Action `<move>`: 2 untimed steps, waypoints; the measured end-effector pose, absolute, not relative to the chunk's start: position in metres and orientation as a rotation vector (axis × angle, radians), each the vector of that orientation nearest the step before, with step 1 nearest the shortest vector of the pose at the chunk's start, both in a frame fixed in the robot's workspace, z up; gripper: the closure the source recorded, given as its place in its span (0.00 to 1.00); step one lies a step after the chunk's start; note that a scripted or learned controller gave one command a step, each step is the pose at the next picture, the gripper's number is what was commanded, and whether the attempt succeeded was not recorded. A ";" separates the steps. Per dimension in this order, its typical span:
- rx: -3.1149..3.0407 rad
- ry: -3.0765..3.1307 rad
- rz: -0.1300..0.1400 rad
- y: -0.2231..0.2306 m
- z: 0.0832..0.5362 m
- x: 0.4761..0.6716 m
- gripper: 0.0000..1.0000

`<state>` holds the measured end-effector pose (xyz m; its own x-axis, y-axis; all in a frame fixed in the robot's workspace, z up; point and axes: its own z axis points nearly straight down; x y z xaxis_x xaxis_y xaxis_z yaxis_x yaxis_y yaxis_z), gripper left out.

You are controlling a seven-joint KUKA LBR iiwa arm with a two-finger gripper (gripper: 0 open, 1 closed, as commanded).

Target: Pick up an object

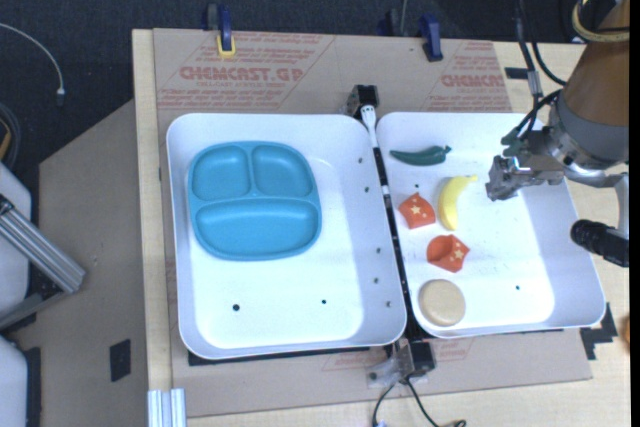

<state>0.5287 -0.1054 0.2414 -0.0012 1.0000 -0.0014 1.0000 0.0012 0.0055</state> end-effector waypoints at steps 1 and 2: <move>2.217 2.230 0.001 -0.053 0.236 0.526 1.00; 2.217 2.227 0.001 -0.011 0.233 0.534 1.00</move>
<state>0.5345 -0.0110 0.2326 -0.0045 1.0000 0.0008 1.0000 0.0045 -0.0001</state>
